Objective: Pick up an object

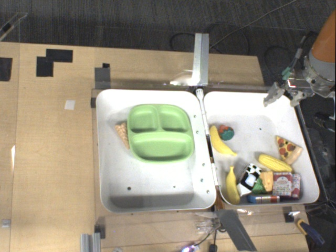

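My gripper (284, 96) hangs over the far right corner of the right bin (252, 106), fingers apart and nothing between them. Below it in that bin lie a banana (220, 142), a small red and green ball (227, 132), a pizza slice (288, 149) and a yellow corn cob (274, 163). Along the bin's front are a second banana (231, 185), a black and white toy (251, 176), an orange block (267, 181), a red box (286, 185) and a marker (265, 198). All of these lie well apart from the gripper.
The left bin (152, 188) holds a green divided plate (159, 132) with a tan waffle piece (122, 134) at its left edge. A metal post (201, 56) stands behind the divider between the bins. Cables lie on the dark floor beyond.
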Controlling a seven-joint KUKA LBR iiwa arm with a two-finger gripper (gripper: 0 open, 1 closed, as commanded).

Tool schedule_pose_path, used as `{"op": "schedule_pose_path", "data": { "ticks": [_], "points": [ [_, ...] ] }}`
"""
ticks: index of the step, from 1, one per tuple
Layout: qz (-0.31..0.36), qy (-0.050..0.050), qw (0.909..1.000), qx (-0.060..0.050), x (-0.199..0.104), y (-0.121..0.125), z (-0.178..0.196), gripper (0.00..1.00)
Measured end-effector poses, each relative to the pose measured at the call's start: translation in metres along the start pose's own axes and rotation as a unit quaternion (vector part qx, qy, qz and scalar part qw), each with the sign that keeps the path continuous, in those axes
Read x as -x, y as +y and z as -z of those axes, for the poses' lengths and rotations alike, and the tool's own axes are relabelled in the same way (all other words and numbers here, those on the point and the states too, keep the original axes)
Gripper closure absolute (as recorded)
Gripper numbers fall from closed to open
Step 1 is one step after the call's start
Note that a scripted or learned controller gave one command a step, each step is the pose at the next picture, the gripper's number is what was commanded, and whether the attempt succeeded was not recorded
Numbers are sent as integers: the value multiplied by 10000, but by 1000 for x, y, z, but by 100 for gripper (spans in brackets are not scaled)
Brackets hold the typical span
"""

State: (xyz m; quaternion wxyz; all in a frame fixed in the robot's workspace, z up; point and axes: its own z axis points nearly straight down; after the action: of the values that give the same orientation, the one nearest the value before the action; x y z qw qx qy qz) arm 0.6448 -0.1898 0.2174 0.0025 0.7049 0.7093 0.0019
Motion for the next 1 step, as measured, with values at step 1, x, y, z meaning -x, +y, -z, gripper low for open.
{"op": "schedule_pose_path", "data": {
  "ticks": [1],
  "points": [
    [401,4,9992,-5,-49,14,-106,0]
  ]
}}
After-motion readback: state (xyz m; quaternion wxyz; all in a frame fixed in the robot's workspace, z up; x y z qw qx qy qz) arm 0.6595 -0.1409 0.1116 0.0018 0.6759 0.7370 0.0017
